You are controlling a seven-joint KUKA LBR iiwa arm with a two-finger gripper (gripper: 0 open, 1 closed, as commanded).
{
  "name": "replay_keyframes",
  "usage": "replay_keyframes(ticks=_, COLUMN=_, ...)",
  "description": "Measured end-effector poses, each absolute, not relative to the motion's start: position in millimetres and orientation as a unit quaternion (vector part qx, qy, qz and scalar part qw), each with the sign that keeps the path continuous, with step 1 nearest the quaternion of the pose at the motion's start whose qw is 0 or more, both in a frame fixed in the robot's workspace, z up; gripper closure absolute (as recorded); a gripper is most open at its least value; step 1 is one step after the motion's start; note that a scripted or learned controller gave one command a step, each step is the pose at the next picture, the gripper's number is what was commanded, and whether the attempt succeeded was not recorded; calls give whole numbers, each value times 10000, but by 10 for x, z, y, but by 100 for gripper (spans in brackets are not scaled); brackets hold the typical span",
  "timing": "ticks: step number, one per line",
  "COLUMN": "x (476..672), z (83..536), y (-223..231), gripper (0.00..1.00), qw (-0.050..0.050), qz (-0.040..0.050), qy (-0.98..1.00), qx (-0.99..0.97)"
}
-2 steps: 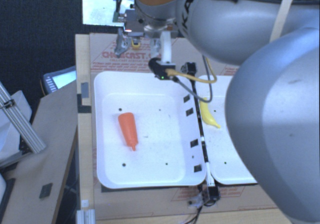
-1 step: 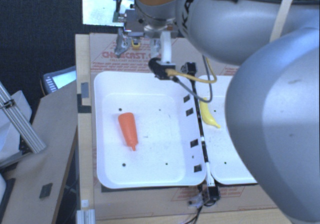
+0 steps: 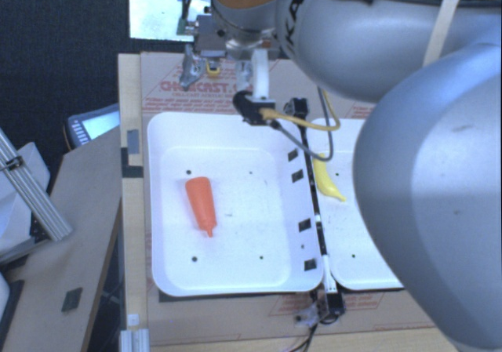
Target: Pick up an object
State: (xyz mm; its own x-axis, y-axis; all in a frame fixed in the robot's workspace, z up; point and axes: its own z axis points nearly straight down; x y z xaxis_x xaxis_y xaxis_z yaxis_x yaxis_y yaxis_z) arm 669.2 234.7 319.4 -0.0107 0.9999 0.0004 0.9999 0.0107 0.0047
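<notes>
Orange plastic carrot (image 3: 201, 204) lying in left shallow white bin (image 3: 169, 146); yellow curved banana-like object (image 3: 327, 182) in right bin. Gripper (image 3: 223, 76) raised above far rim, jaws apart, gripping nothing

The left bin (image 3: 235, 127) lay mostly open, only an orange carrot-shaped object (image 3: 201, 203) lying left of its middle, with bare floor on every side. The grey arm (image 3: 408, 107) overhung the right bin (image 3: 357, 260), where a yellow object (image 3: 327, 183) lay by the dividing rims.
</notes>
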Motion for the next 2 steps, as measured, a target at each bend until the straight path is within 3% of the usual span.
replay_keyframes(ticks=2, x=6692, z=3194, y=2347, gripper=0, qw=15, qz=18, qy=7109, qx=7033)
